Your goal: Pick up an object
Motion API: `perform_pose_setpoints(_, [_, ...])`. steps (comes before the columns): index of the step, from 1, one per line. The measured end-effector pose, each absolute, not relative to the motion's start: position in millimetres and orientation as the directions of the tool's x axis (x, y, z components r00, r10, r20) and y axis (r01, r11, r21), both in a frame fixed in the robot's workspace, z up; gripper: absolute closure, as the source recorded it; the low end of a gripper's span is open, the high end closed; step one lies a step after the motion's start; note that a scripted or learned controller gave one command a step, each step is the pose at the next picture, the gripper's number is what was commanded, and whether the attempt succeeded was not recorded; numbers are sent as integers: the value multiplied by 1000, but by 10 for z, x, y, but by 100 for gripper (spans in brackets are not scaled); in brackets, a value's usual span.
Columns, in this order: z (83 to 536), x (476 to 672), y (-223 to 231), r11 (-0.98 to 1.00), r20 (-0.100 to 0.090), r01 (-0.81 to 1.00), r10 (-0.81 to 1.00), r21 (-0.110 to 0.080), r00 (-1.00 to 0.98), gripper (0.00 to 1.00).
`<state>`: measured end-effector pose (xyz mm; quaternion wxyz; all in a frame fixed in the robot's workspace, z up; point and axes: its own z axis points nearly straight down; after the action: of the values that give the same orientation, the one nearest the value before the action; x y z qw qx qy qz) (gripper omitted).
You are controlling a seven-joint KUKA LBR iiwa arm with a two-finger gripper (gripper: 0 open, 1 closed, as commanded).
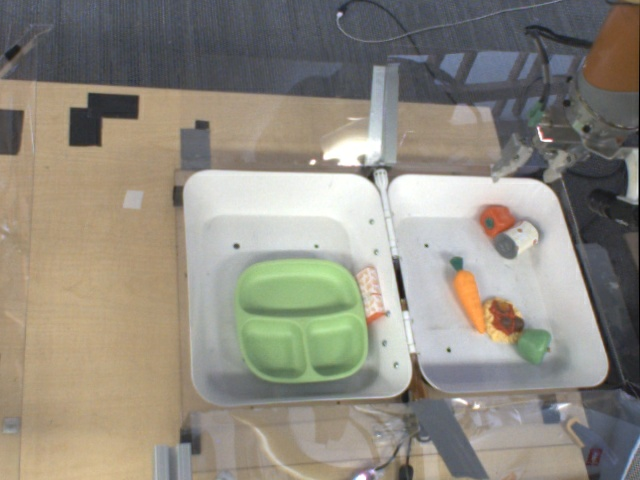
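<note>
Bins (215, 268) side by side on pale wooden bench (90, 268).

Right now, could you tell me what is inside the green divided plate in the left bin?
The green plate shows three bare compartments with nothing in them. A small orange-and-white packet lies beside its right rim, outside it. Whatever sits beneath the plate on the left bin floor is covered.
</note>
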<state>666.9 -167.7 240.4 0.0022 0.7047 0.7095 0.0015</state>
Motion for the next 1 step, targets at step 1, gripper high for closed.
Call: perform_pose_setpoints(1, [1347,5850,-1294,-12,0,1000,1000,2,12,0])
